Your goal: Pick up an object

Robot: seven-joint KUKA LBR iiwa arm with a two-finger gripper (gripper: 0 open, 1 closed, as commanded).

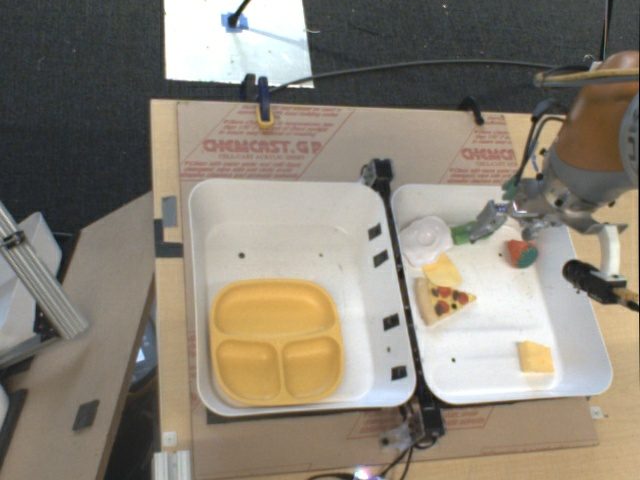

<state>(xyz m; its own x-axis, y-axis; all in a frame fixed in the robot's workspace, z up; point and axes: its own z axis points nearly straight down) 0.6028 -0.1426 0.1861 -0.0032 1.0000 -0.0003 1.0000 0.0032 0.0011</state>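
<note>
Gripper [497,218] over right bin [570,373], cardboard [300,133] — "CHEMCAST GP"

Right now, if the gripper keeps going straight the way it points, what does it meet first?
The gripper points left over the right bin. Likely the green piece at its tip comes first, then the clear lid. Height above them is unclear from this view.

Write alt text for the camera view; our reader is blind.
The claw hangs over the right bin, near a green piece, strawberry, pizza slice and cheese. The left bin holds a yellow tray.
</note>
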